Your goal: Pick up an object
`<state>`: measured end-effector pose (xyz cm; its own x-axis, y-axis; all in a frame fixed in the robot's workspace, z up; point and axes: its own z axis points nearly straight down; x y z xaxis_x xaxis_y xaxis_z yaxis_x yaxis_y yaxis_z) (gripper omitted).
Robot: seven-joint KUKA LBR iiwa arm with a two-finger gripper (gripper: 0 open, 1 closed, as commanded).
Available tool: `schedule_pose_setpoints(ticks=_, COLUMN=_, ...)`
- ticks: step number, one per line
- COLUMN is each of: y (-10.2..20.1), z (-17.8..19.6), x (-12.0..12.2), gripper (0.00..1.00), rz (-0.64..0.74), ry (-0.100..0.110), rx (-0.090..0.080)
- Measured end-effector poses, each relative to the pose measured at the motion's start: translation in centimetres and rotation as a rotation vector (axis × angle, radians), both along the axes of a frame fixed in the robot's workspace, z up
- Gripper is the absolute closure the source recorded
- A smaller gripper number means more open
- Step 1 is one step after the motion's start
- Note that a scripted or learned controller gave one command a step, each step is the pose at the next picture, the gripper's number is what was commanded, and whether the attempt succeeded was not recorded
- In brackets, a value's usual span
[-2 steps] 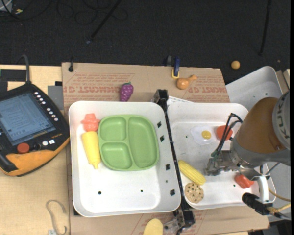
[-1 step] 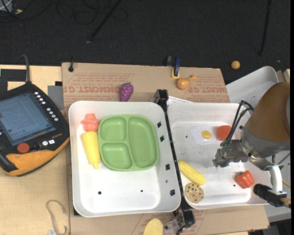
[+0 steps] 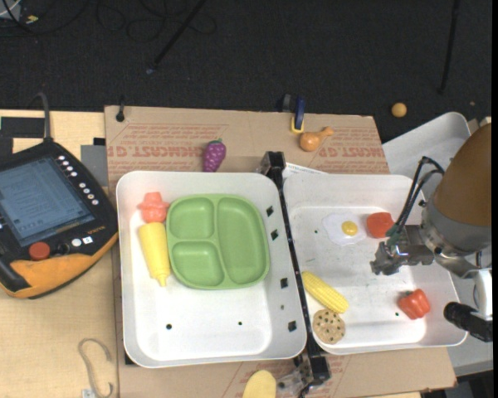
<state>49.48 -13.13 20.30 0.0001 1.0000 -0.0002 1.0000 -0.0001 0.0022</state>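
My gripper (image 3: 388, 261) hangs low over the right bin (image 3: 361, 193), near its middle right, with the arm coming in from the right. Just above it lies a red-orange block (image 3: 379, 223), and a fried egg toy (image 3: 347, 230) lies to the left of that. A red pepper (image 3: 413, 303) rests below and right of the gripper. A corn cob (image 3: 324, 292) and a cookie (image 3: 329, 327) lie at the bin's lower left. I see nothing between the fingers.
The left bin (image 3: 199, 338) holds a green divided plate (image 3: 216, 240), a yellow bottle (image 3: 154, 251) and a pink toy (image 3: 152, 206). Purple grapes (image 3: 213, 154) and an orange pear-shaped toy (image 3: 314, 138) lie on the cardboard behind. A tablet controller (image 3: 41, 214) sits at left.
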Motion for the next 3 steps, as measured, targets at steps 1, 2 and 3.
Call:
schedule_pose_setpoints(ticks=1, y=-0.1, z=2.6, x=0.1, gripper=1.00, rz=0.000, ry=0.001, rx=0.000)
schedule_pose_setpoints(ticks=2, y=5.3, z=3.5, x=1.7, gripper=1.00, rz=0.005, ry=0.003, rx=0.002)
schedule_pose_setpoints(ticks=3, y=9.5, z=2.8, x=3.8, gripper=1.00, rz=0.003, ry=0.004, rx=0.002)
